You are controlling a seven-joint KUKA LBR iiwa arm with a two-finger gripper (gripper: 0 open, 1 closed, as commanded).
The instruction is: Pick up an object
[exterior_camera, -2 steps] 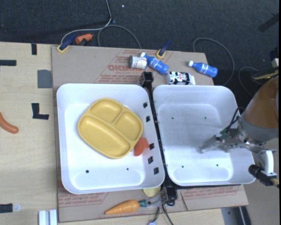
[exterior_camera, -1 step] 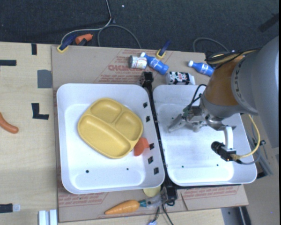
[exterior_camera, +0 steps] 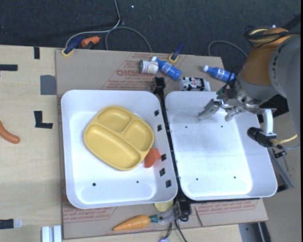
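A yellow divided plate [exterior_camera: 119,136] lies in the left bin [exterior_camera: 76,185]. A small orange-red object [exterior_camera: 151,158] rests at the plate's lower right edge, near the divider between the bins. My gripper [exterior_camera: 218,111] hangs over the upper part of the right bin [exterior_camera: 262,188], far to the right of the plate. Its two grey fingers [exterior_camera: 207,110] are spread apart with nothing between them.
Outside the bins lie a carrot [exterior_camera: 132,223] at the front, a sausage [exterior_camera: 6,131] on the left of the bench, and blue-and-white bottles [exterior_camera: 161,67] behind the bins. Clamps and cables run along the back edge.
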